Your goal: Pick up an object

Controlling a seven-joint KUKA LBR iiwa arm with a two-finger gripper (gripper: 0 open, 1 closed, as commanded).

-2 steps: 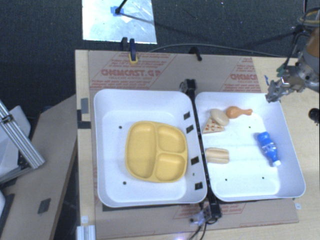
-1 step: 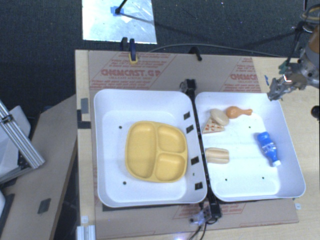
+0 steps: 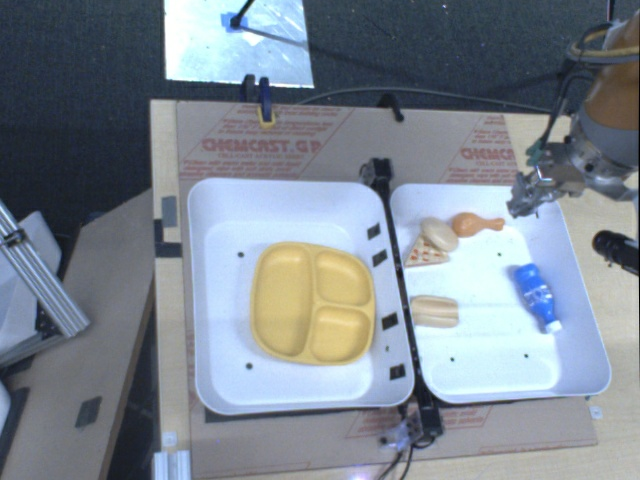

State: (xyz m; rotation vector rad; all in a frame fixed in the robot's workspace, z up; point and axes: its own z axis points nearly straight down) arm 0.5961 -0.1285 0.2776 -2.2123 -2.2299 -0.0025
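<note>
The right bin (image 3: 580, 368) holds several toy foods: an orange chicken drumstick (image 3: 474, 224), a sandwich wedge (image 3: 432, 243), a hot-dog bun (image 3: 434, 311) and a blue bottle (image 3: 536, 296). My gripper (image 3: 524, 196) hangs over the bin's far right corner, just right of the drumstick and apart from it. Nothing shows between its fingers, and their spread is too small and dark to read.
In the left bin (image 3: 220, 368) lies a yellow divided plate (image 3: 310, 302). A black clip strip (image 3: 390, 258) joins the two bins. A metal rail (image 3: 40, 283) sticks in at the left, beyond the bench's edge.
</note>
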